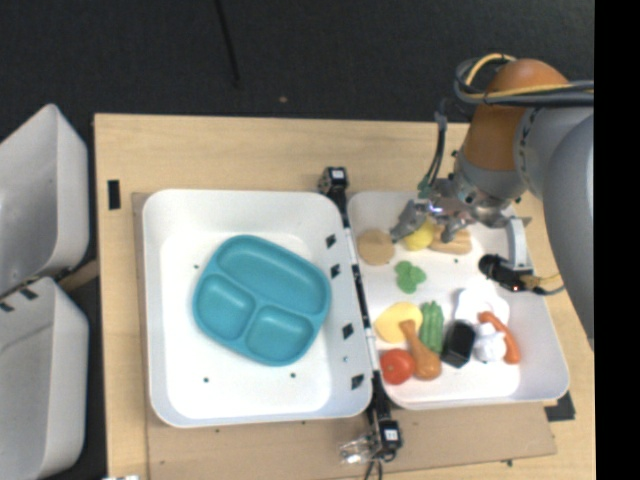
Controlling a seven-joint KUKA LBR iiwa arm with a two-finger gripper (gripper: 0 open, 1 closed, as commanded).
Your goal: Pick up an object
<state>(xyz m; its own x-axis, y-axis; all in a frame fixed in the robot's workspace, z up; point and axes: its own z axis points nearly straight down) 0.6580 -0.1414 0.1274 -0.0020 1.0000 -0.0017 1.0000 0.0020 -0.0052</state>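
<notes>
the yellow piece point(420, 236) under the gripper point(428, 230) is what i'd take as the object here: a small toy-food lump at the far end of the right bin point(545, 368), just beyond the green piece point(409, 275).

working from the near edge outward: a red tomato point(396, 366) and a brown drumstick shape point(422, 352) lie at the near end of that bin, with a yellow slice point(396, 320), green beans point(432, 324), a black block point(459, 344) and a white-and-orange toy point(494, 339) close around them. further back sits the green piece, then a tan disc point(376, 247) by the divider. the left bin point(165, 388) carries a teal divided plate point(262, 299).

at the far end the fingers point(405, 224) stand on either side of the yellow piece, and it looks caught between them, so i read the hand as closed on it, though it is small and partly covered.

my judgement on handling: light, hard moulded plastic, smooth and rounded, so likely to squirt out of a pinch. i'd want the hold across its middle, and a slow lift.
</notes>
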